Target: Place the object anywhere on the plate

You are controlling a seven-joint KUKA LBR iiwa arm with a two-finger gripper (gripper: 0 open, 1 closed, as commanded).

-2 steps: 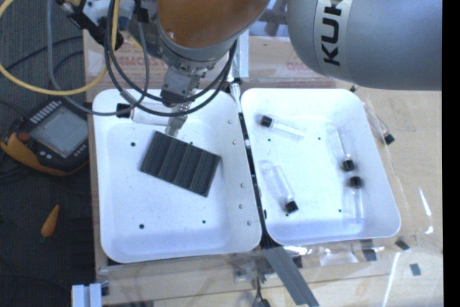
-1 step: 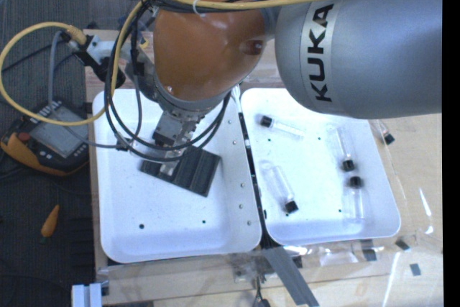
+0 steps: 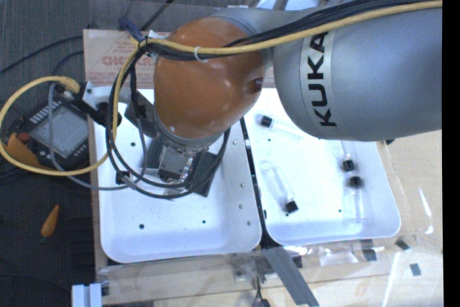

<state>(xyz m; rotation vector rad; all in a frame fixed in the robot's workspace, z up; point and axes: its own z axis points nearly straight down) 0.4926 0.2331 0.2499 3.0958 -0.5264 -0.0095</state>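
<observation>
The arm's orange wrist band hangs over the left bin and covers its far half. Below the band, the dark gripper body points down into that bin, close to its floor. In the right bin lie several small clear tubes with black caps: one near the middle, two black caps toward the right, and a small black piece at the back. What sits beneath the gripper is hidden by the arm.
Black and yellow cables loop around the wrist and into the left bin. A handheld control unit lies left of the bench on the floor, with an orange item nearby. A cardboard sheet stands behind the bins.
</observation>
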